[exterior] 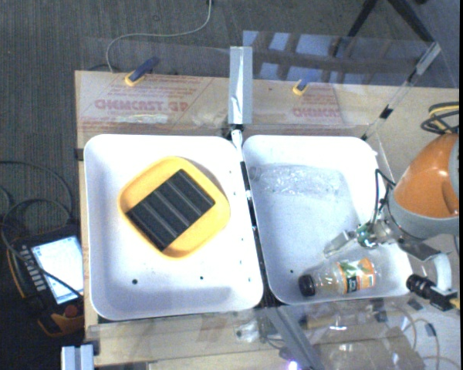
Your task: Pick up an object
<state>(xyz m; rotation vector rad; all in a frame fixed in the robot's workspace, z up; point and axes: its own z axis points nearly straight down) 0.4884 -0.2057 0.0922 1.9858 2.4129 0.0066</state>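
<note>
Camera view, looking down: two white bins side by side, left bin (100, 206) and right bin (293, 206). One yellow sponge with a black ribbed face (174, 206) lies in the left bin. One clear bottle (343, 277) lies on its side along the right bin's near edge. The gripper (353, 241) sits just above the bottle; I cannot tell how its claw stands.

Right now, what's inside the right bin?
The right bin holds a small bottle lying on its side near the front edge, dark cap pointing left, and a crumpled clear plastic piece towards the back. The gripper reaches in above the bottle.
</note>
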